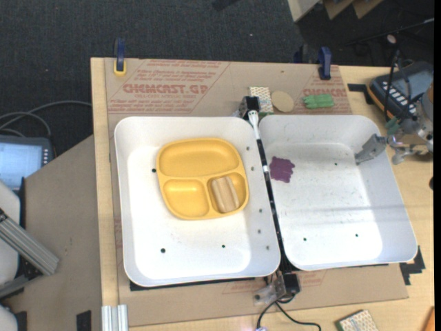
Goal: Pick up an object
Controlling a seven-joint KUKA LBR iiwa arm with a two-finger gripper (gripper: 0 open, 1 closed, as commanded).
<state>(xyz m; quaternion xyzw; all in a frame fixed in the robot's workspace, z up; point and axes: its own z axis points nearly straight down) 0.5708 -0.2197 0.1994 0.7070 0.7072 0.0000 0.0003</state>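
The gripper (373, 149) hangs at the right bin's (344, 254) far right rim, too blurred to tell its grip. A purple object (281, 169) lies by that bin's left wall, and the yellow tray (196, 158) in the left bin (193, 261) carries a tan block (222, 193).

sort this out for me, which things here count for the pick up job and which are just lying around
For the job:
- purple object in the right bin
- tan block in the yellow tray, which sits in the left bin
- tool at the right bin's far right edge

Lying about, on the board behind the bins:
- green object
- round tan disc
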